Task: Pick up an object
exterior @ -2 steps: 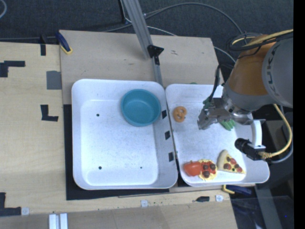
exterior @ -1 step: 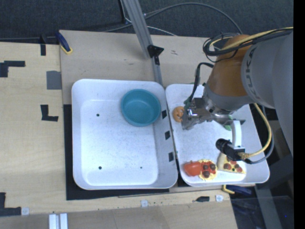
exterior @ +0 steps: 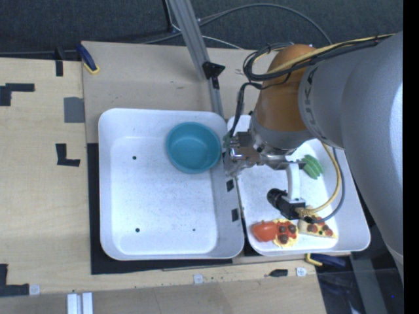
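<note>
Over the divide between the two bins, end effector (exterior: 234,154) hangs at the left bin's (exterior: 157,241) right wall; grip state: cannot tell (wrist hides it). Blue bowl (exterior: 192,147) sits upright in that bin's upper right corner, just left of the end effector, nearly touching. Round, no long axis. Likely target.

One fixed camera looks down at a slant on both bins (exterior: 118,175), the arm (exterior: 353,77) entering from the right.
</note>
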Controlling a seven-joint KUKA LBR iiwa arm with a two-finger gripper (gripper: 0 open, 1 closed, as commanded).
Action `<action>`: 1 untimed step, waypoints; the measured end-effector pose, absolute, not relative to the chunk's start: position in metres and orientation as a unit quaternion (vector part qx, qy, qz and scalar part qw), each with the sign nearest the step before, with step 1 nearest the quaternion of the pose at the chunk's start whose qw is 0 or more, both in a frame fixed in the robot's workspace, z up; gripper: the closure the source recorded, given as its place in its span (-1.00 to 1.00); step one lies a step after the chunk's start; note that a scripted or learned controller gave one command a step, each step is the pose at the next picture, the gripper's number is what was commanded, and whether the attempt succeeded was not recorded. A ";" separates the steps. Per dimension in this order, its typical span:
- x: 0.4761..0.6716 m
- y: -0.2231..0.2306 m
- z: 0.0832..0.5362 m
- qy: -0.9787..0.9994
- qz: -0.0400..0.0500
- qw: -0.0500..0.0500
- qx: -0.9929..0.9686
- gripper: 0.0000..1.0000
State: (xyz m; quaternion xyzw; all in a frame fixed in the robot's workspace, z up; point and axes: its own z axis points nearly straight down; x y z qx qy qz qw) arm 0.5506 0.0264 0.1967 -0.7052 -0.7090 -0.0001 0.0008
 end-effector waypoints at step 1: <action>0.559 0.072 0.214 -0.709 -0.001 0.000 -0.705 1.00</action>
